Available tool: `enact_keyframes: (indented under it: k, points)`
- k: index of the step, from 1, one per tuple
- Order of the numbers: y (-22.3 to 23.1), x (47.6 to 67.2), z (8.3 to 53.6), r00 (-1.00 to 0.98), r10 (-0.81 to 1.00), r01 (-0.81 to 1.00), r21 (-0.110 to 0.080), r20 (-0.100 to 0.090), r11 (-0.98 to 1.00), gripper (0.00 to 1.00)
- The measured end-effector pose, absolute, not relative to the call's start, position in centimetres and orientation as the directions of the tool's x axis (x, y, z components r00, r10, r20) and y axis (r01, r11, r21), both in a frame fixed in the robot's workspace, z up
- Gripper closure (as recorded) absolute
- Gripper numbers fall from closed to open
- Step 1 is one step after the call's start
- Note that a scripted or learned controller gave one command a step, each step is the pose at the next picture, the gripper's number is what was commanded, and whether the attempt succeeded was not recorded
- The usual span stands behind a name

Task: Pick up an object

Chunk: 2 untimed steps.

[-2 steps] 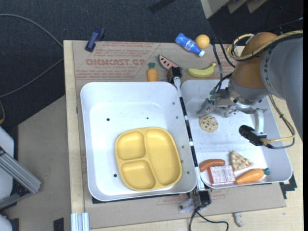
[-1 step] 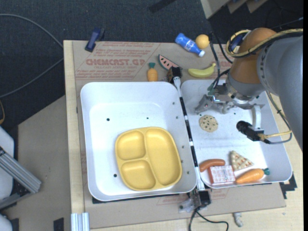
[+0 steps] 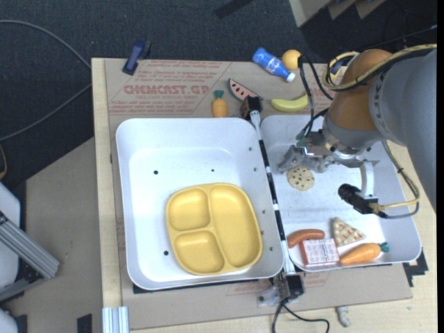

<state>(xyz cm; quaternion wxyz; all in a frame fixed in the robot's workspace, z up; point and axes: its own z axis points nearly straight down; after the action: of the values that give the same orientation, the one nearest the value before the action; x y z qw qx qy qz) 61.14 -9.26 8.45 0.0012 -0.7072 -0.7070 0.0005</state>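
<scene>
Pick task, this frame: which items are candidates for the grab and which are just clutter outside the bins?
In play, right bin:
- cookie, just below the gripper
- sausage
- pizza slice
- carrot
- red-and-white pack

Lying about:
- yellow divided plate in the left bin
- banana, blue bottle, watermelon slice, small orange bottle, on the board behind the bins

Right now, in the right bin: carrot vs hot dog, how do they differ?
The carrot is orange with a green tip; the hot dog is reddish-brown all over. The carrot tapers to a point, while the hot dog keeps an even width with rounded ends. The carrot lies nearer the bin's right wall, right of the red-and-white packet; the hot dog lies by the left wall. Both are small, elongated, lying flat along the near end of the right bin.
</scene>
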Motion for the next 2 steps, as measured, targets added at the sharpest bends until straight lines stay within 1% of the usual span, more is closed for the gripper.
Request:
enact_keyframes:
  k: [1,2]
  points:
    - [-9.26,61.21,9.48,0.001,1.000,1.000,0.000,0.000,-0.001,1.00]
    - [-9.26,61.19,9.45,0.001,1.000,1.000,0.000,0.001,-0.001,0.00]
